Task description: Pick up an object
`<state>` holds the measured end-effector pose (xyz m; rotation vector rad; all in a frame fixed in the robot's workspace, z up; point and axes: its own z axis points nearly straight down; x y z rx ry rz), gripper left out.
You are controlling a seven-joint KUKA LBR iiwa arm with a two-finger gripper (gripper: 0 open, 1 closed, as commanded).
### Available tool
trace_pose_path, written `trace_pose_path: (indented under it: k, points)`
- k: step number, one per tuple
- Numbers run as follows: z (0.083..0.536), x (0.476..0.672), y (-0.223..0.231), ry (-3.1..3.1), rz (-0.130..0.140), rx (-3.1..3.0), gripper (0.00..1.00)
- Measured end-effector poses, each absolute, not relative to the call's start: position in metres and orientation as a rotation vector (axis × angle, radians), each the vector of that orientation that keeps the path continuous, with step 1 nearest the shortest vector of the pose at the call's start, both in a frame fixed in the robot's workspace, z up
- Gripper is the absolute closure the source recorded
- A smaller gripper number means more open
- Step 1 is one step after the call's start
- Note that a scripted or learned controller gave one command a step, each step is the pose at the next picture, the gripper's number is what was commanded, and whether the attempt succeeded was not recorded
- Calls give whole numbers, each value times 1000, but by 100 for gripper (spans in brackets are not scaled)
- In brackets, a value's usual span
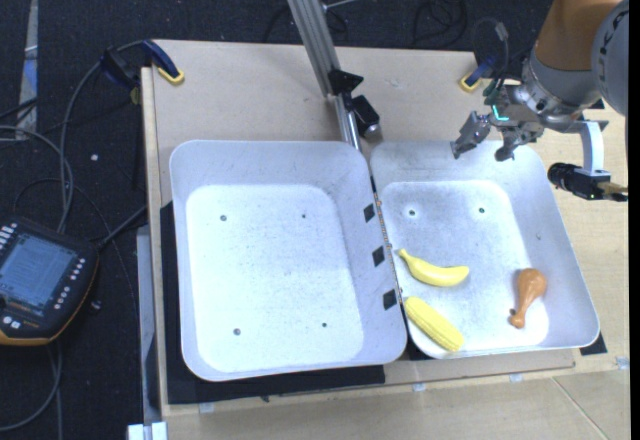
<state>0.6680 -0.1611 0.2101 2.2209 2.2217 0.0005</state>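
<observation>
Yellow banana [436, 272], corn cob [434, 324], brown drumstick [526, 294] lie in right bin [560, 218], near its front edge. Hand [485, 141] hovers above bin's far rim, fingers spread, nothing between; likely staged high before descent. Left bin [190, 168] alongside.

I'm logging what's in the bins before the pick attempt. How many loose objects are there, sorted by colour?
Yellow: 2, the banana and the corn cob, both in the right bin
Orange-brown: 1, the chicken drumstick, also in the right bin
Total: 3
</observation>
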Motion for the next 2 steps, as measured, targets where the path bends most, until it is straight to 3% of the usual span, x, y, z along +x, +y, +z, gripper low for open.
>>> trace_pose_path:
  k: [1, 2]
  points:
    - [210, 668, -161, 2222, 0, 2221, 0]
    - [155, 661, -153, 2225, -4, 2224, 0]
